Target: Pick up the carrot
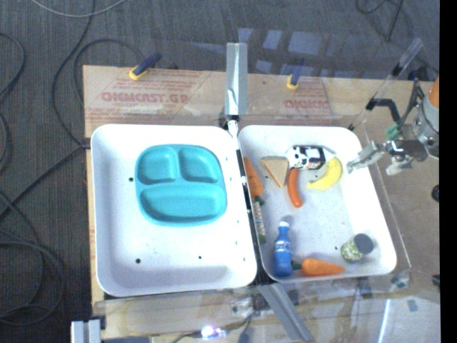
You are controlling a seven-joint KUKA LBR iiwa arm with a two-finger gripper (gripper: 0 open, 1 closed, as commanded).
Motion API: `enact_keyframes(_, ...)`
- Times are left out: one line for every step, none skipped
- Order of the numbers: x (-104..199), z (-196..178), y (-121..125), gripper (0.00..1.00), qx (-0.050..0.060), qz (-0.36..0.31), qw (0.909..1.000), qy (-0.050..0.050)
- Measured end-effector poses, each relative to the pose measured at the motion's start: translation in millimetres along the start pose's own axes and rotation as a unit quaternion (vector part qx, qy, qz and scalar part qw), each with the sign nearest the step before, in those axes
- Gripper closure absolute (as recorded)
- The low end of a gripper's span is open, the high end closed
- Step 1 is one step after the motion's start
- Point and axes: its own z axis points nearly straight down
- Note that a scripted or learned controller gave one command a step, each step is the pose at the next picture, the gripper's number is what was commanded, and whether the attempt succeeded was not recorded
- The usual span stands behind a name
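Note:
An orange carrot [323, 267] with a green stub lies near the front wall of the right bin [371, 213], just right of a blue bottle [283, 248]. A second carrot-like orange piece [252, 178] with a green tail rests along that bin's left wall. My gripper [377, 161] hangs over the bin's back right rim, far from both orange pieces. It is open, with nothing between its fingers [359, 161].
The right bin also holds a red sausage [294, 189], a banana [325, 176], a bread wedge [274, 168], a black-and-white toy [308, 156] and a round grey-green item [358, 247]. A teal divided plate [182, 184] sits in the left bin [114, 249].

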Motion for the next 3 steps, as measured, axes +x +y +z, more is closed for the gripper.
enact_keyframes(-4,97,-63,0.00,0.001,0.053,0.9986,0.000)
enact_keyframes(74,102,-67,0.00,0.000,-0.057,0.9984,0.001)
enact_keyframes(122,146,-67,0.00,0.001,-0.142,0.9898,0.001)
